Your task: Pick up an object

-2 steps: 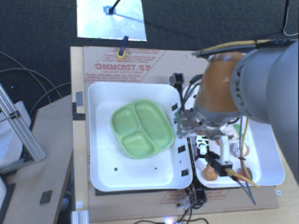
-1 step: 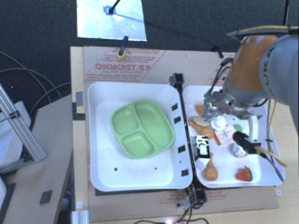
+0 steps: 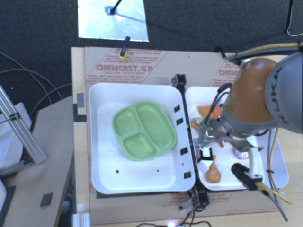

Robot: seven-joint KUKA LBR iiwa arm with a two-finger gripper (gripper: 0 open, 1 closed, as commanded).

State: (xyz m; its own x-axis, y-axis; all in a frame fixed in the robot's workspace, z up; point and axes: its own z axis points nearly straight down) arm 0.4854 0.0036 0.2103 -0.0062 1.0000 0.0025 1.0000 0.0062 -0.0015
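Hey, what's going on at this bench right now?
A grey and orange robot arm reaches in over the right bin, where a few small items lie, among them an orange pear-shaped piece. Its hand sits low near that bin's left edge, with nothing visibly held. The left bin contains a green divided plate.

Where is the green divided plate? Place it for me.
The green divided plate lies in the middle of the left bin, on the camera view's left half, across the divider from the gripper over the right bin.
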